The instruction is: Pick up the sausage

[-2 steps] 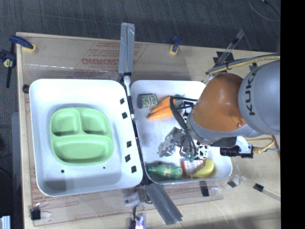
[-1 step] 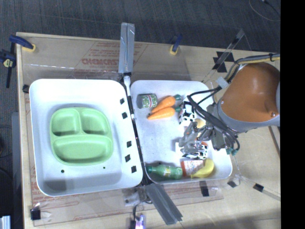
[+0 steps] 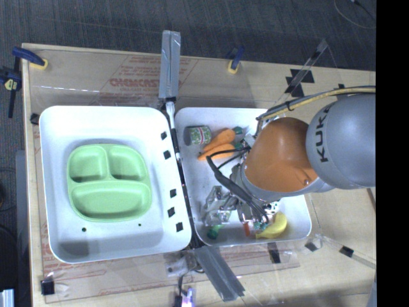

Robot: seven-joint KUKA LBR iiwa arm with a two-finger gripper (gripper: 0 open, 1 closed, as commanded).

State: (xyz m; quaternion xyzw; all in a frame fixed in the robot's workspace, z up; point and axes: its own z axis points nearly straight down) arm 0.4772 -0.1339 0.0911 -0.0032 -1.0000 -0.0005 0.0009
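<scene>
Orange wrist band (image 3: 281, 155) covers much of the right white bin (image 3: 192, 171); I cannot pick out the sausage beneath. The metal claw (image 3: 220, 210) hangs low, its state unclear.

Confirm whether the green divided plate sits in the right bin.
No, the green divided plate lies in the left bin.

Divided plate (image 3: 108, 183) in left bin (image 3: 51, 171); can (image 3: 197, 135) in right bin (image 3: 192, 190).
</scene>
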